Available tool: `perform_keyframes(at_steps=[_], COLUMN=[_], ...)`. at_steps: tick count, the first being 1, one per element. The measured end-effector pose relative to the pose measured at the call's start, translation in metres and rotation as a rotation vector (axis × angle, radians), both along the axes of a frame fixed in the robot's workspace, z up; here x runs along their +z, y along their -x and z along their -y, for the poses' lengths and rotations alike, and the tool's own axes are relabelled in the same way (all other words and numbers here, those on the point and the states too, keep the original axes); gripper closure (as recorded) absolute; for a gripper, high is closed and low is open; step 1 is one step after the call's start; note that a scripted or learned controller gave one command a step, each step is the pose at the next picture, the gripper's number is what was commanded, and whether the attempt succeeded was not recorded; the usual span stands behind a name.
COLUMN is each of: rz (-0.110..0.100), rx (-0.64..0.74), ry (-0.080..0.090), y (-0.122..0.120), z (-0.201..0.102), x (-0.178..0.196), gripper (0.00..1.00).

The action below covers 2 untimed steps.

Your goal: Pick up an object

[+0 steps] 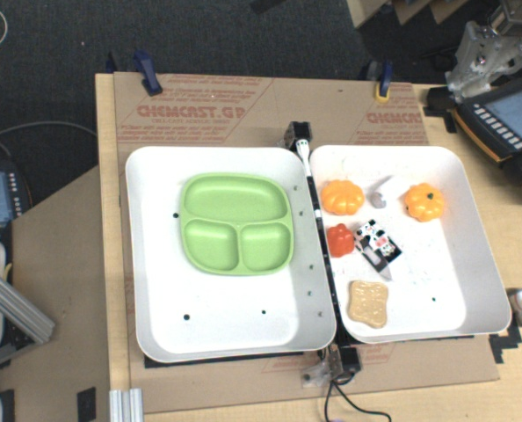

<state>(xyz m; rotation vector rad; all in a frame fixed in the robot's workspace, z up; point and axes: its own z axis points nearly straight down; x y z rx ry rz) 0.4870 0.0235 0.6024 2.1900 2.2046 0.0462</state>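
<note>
Green plastic is filling much of the left bin: a divided plate with one wide compartment above two smaller ones is lying flat, slightly above the bin's middle. Nothing is sitting in its compartments.

Moving right, the right bin is holding all the loose pieces. A small red object is lying close to the bin's left wall, with an orange toy pumpkin just above it. A black-and-white spotted toy is lying tilted just beside the red piece, on its right. Below these, a tan, lumpy biscuit-like piece is resting apart from the others near the bin's lower edge. A small grey item is sitting between the first pumpkin and a second orange pumpkin, which is standing alone further right.

At the upper right of the frame, the gripper is showing as a silvery metal assembly, hanging well apart from both bins and holding nothing from them; whether it is open or closed cannot be told.

Both bins are resting on a brown board printed with red lettering, pinned by a blue clamp at upper left and a yellow one at upper centre. Dark carpet is covering the floor beyond, and an aluminium rail is crossing the lower left corner.
</note>
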Motion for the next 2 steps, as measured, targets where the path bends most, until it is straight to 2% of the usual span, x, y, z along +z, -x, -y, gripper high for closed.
perform_keyframes(at_steps=[2], rz=[0.008], rx=[0.000], ry=[0.000], y=[-0.001], z=[0.000], x=[0.021], gripper=[1.00])
